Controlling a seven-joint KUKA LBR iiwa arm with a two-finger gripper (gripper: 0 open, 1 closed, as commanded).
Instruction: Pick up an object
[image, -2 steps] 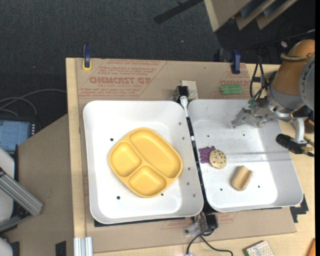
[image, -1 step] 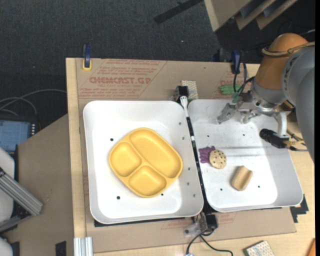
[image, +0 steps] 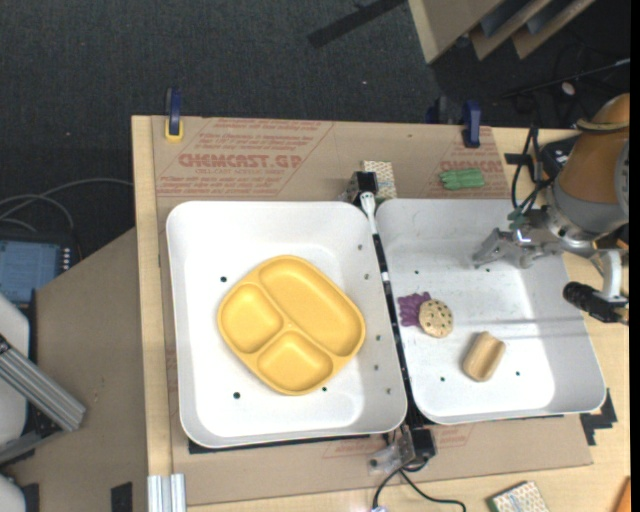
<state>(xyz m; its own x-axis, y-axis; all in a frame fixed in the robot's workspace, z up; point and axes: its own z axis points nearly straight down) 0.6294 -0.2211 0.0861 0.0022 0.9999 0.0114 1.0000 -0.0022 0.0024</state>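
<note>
Three things lie in the right bin where I could make a pick: a tan cylindrical block, a round speckled cookie-like piece and a small purple scrap touching the cookie's far side. I'm choosing from those.

My gripper sits over the upper part of that same bin, with the grey fingers splayed apart and nothing between them. They look released, ready to close on something, but I can't tell from this slanted view how high above the bin floor they are.

What matters for my next move is direction. From the fingertips, the tan block lies toward the near edge of the bin, almost straight down the picture and only slightly off to the side. The cookie and purple scrap lie down and further away from the arm, toward the divider between the bins. Both are well apart from the fingers, and neither is under them now.

I judge the block the better target. Its long axis runs roughly along the line from the fingers to it, tilted a little, so I'd want the fingers to close across its short width, not along its length.

In the left bin, the yellow divided plate sits well beyond the divider and is a poorer candidate.
</note>
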